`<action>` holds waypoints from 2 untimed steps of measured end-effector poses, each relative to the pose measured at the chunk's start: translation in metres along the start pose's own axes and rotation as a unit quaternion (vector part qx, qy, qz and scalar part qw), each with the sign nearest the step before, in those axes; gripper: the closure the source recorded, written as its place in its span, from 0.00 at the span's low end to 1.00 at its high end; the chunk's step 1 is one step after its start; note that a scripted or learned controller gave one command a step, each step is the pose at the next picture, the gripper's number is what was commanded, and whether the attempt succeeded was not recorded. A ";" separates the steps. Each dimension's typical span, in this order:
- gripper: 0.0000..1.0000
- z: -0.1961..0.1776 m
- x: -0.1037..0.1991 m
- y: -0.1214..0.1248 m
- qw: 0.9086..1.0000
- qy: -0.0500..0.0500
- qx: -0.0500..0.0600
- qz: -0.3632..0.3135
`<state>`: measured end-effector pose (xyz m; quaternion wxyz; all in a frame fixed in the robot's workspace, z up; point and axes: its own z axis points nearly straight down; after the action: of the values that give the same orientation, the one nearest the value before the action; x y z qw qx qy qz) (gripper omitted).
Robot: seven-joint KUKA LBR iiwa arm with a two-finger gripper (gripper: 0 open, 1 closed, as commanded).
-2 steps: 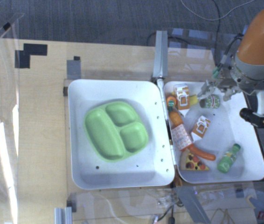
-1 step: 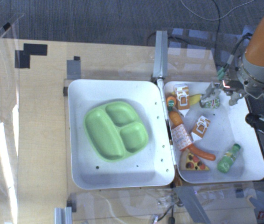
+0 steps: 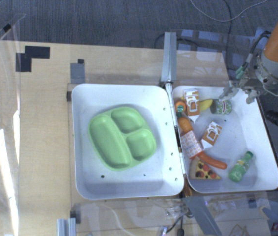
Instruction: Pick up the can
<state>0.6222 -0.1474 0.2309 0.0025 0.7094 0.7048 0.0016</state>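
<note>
Can (image 3: 221, 106) lies on its side in the upper part of the right bin (image 3: 269, 156), just right of a banana (image 3: 205, 103), a placing that leaves its round body open from above. The gripper (image 3: 237, 88) hangs right over it, at the upper right of the frame, one finger (image 3: 229, 90) reaching down toward the can's top edge; whether the hand is spread, clenched or grasping the can I cannot tell (the metal parts blur together there). Lower in that bin are two small cartons (image 3: 211, 133), a bottle (image 3: 240, 166), a carrot (image 3: 212, 161) and a pizza slice (image 3: 204, 171), all well apart from the can. In the left bin (image 3: 80, 181) sits a green divided plate (image 3: 122, 136).
</note>
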 end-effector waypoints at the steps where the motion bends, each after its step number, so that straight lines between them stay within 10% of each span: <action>1: 1.00 -0.013 0.001 0.002 1.000 -0.001 -0.004 -0.003; 2: 0.00 -0.013 0.001 0.002 1.000 -0.001 -0.004 -0.003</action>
<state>0.6243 -0.1462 0.2439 0.0056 0.7075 0.7067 0.0037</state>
